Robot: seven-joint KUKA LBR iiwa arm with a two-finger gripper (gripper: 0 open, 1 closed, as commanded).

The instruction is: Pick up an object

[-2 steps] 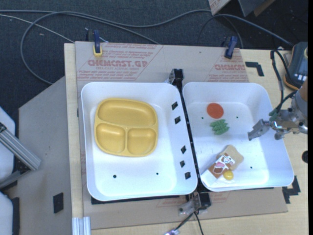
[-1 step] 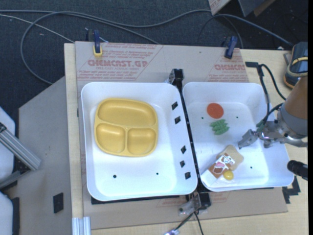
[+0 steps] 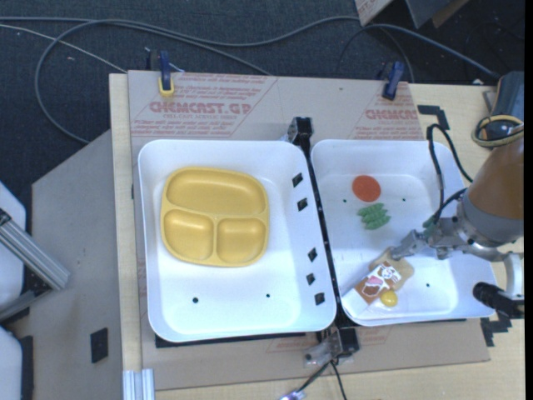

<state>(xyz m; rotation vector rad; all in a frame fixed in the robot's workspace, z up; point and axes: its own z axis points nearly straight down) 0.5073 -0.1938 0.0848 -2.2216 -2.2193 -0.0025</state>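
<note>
Three small items lie in the right bin (image 3: 416, 169). An orange-red round piece (image 3: 366, 187) sits toward the back, with a green leafy piece (image 3: 375, 217) just in front of it. Near the front wall lies a tan packet with red and white print (image 3: 381, 280), and a small yellow ball (image 3: 389, 299) touches its front end. My gripper (image 3: 401, 249) reaches in from the right, low over the bin floor, right above the tan packet's far end. I see nothing lifted in it.
The left bin (image 3: 250, 298) holds a yellow three-compartment plate (image 3: 215, 215). A black divider with clips (image 3: 310, 215) runs between the bins. The orange-banded arm (image 3: 500, 194) covers the right bin's right side, and cables trail behind it.
</note>
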